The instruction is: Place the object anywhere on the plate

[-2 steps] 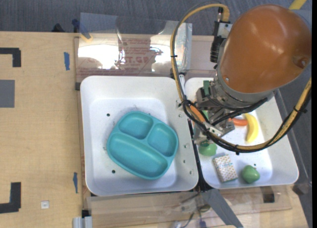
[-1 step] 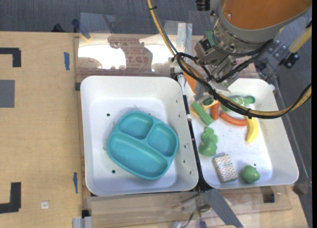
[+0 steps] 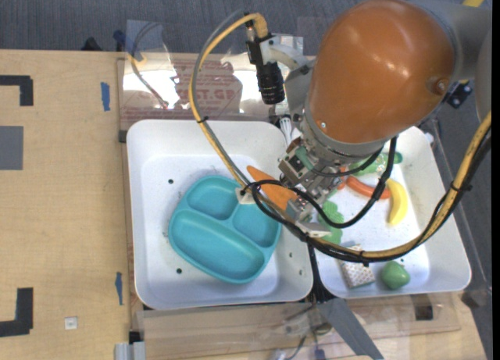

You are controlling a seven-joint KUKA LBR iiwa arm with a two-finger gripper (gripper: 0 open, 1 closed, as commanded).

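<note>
We see gripper point(image 3: 301, 198) by teal plate point(image 3: 223, 229) rim, orange carrot-like object point(image 3: 269, 185) near it; can't tell claw state. Plate bare, placing left.

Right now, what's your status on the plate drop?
Gripper low over the seam between the bins, beside the teal plate. Orange carrot-like piece at the plate's right rim by the gripper; hold unconfirmed. Black cable crosses the plate's right rim.
</note>
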